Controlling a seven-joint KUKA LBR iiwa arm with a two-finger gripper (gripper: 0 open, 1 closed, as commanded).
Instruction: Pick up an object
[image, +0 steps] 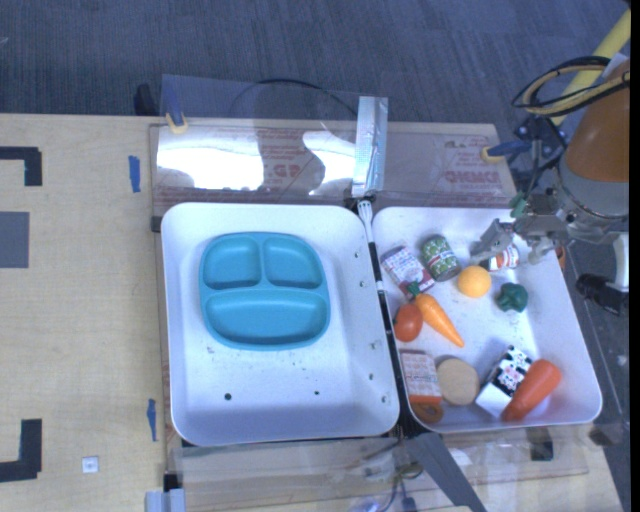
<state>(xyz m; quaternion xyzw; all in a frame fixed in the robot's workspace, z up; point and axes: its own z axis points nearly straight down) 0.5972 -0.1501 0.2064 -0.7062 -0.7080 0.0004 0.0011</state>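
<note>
Bench and floor, seen from above.
A pale wooden bench (70, 330) is set against blue-grey carpet (300, 40) — black and blue tape marks are visible.

Grey arm (598, 205), orange band, yellow and black cables looped above, metallic end effector (522, 238).

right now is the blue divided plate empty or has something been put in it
Empty. The blue divided plate in the left bin shows three bare compartments; the toy foods all lie in the right bin.

The arm (600, 150) is cut off at the right edge (wrist upward).
</note>
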